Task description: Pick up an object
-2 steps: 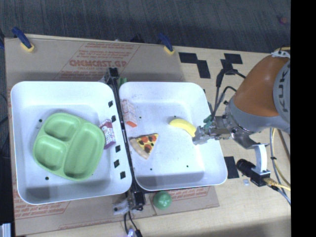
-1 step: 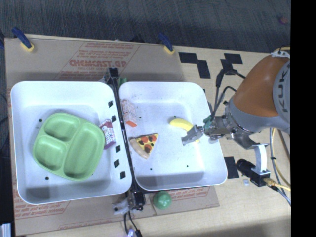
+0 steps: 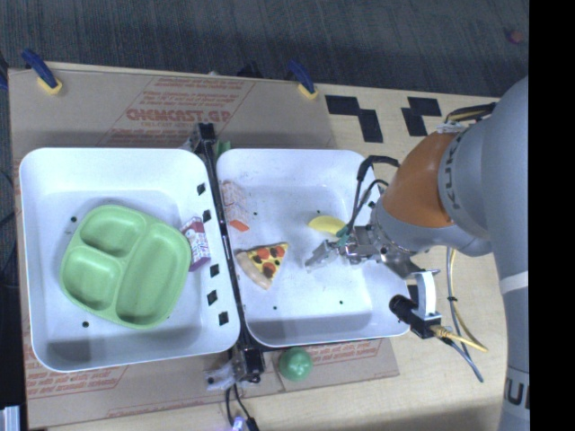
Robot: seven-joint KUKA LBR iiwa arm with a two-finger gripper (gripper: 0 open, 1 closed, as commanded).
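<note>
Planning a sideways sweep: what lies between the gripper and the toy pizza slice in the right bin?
In the camera view, only bare white bin floor separates the gripper from the triangular toy pizza slice; the yellow piece sits above that line.

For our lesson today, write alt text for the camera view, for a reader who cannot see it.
A grey-and-orange robot arm lowers its gripper into the right white bin, beside a yellow object and a toy pizza slice. The left bin holds a green divided plate.
</note>
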